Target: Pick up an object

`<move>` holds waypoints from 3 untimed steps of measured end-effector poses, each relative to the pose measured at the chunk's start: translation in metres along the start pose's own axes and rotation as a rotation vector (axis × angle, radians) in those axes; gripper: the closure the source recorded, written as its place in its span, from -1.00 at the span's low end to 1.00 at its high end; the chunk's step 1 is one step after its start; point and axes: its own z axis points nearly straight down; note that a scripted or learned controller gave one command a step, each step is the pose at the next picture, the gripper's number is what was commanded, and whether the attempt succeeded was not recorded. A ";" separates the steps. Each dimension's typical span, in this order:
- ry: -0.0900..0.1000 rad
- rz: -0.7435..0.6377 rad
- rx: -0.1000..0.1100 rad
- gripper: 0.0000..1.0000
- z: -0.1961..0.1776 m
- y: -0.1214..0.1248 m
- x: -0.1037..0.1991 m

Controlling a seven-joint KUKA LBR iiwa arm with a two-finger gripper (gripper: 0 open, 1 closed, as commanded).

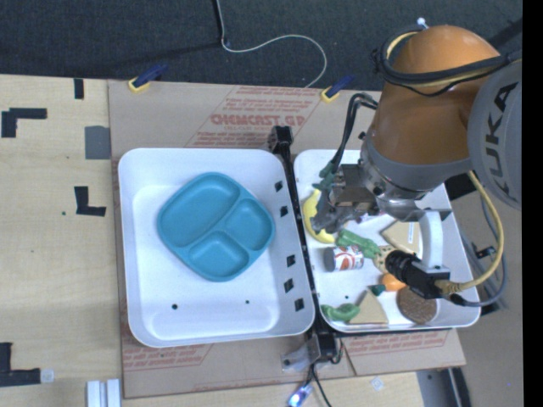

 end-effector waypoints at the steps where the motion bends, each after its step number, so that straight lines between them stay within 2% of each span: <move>1: 0.001 0.001 -0.011 1.00 -0.035 0.002 0.003; 2: 0.001 0.001 -0.014 1.00 -0.087 0.000 -0.013; 3: 0.000 -0.002 -0.002 1.00 -0.019 0.000 0.034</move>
